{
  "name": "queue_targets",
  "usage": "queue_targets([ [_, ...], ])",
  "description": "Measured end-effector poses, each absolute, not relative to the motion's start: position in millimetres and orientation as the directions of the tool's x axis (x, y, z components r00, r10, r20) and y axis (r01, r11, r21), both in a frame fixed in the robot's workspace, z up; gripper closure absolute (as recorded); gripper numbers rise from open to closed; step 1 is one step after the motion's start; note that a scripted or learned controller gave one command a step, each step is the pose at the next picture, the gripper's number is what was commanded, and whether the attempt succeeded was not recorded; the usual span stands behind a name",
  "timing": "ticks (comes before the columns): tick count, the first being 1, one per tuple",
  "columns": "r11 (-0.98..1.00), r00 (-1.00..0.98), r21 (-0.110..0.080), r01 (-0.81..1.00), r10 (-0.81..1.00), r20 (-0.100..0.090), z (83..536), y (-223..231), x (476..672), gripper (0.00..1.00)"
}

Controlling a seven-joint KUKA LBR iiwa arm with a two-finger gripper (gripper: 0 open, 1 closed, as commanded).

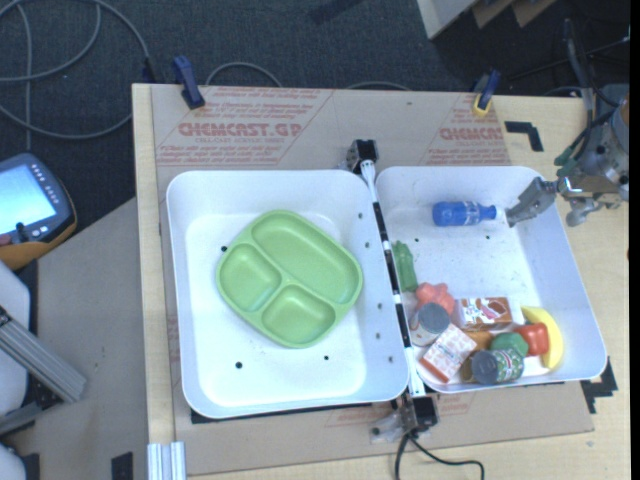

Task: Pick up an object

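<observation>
Two shallow white plastic bins sit side by side: the left bin [200, 268] carries a few small dark dots on its floor, and the right bin [560, 258] is speckled the same way. A pale green three-compartment plastic tray [289, 278] is one even colour all over. A small plastic bottle [463, 212] is bright blue with a paler cap. A slim plastic piece [403, 265] is darker green. A yellow toy banana [546, 329] lies against red, orange and grey-lidded items. The tan wooden table [300, 128] bears red printed lettering, with one blue clamp [186, 80] at its edge
</observation>
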State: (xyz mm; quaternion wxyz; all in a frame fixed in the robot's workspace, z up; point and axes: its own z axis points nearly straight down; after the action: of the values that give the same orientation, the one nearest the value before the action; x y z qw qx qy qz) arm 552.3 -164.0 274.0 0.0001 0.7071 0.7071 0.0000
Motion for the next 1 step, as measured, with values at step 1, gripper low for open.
queue_targets([
  [1, 0.002, -0.002, 0.007, 1.0, 1.0, -0.001, 104.5, -101.4, 515.4, 0.0],
])
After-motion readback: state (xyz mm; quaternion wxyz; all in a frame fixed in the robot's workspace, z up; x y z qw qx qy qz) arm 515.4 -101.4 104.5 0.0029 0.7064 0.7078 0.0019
